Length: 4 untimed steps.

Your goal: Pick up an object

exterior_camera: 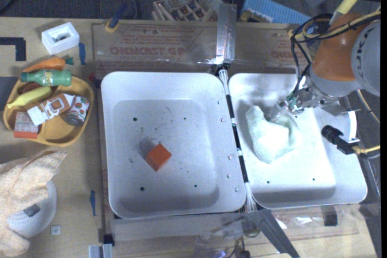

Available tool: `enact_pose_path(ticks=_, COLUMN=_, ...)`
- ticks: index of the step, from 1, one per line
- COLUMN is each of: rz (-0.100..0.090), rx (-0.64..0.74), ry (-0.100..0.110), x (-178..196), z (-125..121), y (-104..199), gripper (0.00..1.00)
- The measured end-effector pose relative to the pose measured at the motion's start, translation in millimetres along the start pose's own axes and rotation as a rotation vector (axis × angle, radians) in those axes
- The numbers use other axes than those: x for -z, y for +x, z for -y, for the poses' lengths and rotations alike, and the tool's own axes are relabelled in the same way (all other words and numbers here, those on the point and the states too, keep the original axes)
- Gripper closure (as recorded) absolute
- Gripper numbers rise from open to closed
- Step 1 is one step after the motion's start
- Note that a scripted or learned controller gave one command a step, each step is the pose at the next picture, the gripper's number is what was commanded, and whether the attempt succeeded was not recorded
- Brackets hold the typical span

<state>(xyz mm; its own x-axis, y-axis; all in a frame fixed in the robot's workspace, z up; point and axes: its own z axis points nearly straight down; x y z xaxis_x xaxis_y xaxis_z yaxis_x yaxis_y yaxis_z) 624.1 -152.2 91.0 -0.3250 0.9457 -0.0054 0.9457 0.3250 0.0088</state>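
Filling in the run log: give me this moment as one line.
arm: over right bin | gripper: at white cloth's upper edge | orange block: left bin, untouched | lift: not seen

You have two white bins on the bench: the left bin (121, 93) and the right bin (314, 190). The left one holds one orange block (159, 156); the right one holds one white cloth (269, 133). One arm (338, 57) reaches in. Off to the left you have one yellow bowl (60, 133) and one small white box (60, 37).
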Motion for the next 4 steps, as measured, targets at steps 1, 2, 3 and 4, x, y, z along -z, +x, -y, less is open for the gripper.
enact_pose_path(ticks=1, rz=0.001, rx=-0.003, ry=-0.006, x=11.3, z=-1.0, y=-1.3, gripper=1.0)
enact_pose_path(ticks=2, rz=0.001, rx=-0.003, ry=-0.006, x=11.2, z=-0.9, y=-1.4, gripper=0.0)
enact_pose_path(ticks=3, rz=0.002, rx=-0.037, ry=-0.003, x=-0.3, z=-27.6, y=32.7, gripper=0.0)
enact_pose_path(ticks=4, rz=0.001, rx=-0.06, ry=0.0, x=-1.0, z=-58.7, y=35.5, gripper=0.0)
